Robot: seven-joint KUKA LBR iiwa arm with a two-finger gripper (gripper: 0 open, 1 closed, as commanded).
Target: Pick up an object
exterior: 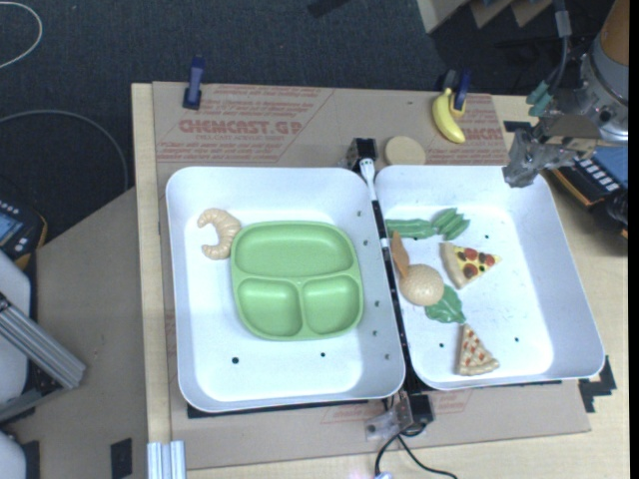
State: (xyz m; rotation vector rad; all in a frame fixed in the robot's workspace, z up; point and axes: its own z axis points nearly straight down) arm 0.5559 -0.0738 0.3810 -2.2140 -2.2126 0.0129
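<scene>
Over the far right corner of the right bin (574, 297), the gripper (521, 173) hangs at the end of the grey arm (599, 88) that reaches in from the right; its fingers are too blurred and small to tell whether they stand wide or narrow, and nothing can be seen between them.

Inside that bin, a green leafy piece (431, 226) lies toward the far left, with a pizza slice (469, 262) just beside it toward the middle. A tan bun (420, 284) sits against the left wall, touching a small brown piece (399, 252) on its far side and a second green leaf (445, 309) on its near side. Another pizza slice (474, 353) lies near the front edge.

The left bin (200, 367) carries a green divided plate (297, 278) at its middle and a croissant (218, 232) just beside the plate's far left corner.

On the bench (250, 118), beyond the bins, a banana (448, 118) lies near the far edge, a round tan disc (404, 151) sits close to the right bin's far rim, and a blue clamp (193, 83) grips the far edge.
</scene>
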